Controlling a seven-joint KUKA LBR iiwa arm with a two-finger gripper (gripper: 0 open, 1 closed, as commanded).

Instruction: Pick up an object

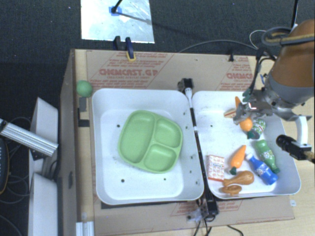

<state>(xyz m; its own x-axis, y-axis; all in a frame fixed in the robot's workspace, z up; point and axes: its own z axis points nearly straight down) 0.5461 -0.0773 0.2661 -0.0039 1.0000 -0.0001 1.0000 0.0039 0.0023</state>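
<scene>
Two white bins sit side by side on the table [147, 65]. The left bin [106, 181] holds a green divided plate [150, 140], lying flat near the middle, tilted a bit in plan. The right bin [216, 132] holds the loose objects, all crowded toward its right and near side. The arm [295, 68] reaches in from the right, orange band above the wrist, and the gripper [247, 113] hangs over the upper right part of the right bin. The state of the jaws cannot be told; they are small and cluttered by items around them. An orange round piece [246, 125] sits right at the gripper tip, touching or just under it, can't say which. A tan piece [230, 113] pokes out to the gripper's left. Just below is a green-and-white crumpled item [258, 128]. Further toward the near side: green bottle [266, 154], blue bottle [261, 170] beside it, toy carrot [237, 157] standing at a slant, red-white patterned card [215, 166] flat on the bin floor, brown drumstick-like toy [236, 179] near the front wall. A green ball [84, 88] rests on the table, outside the left bin's far left corner.
</scene>
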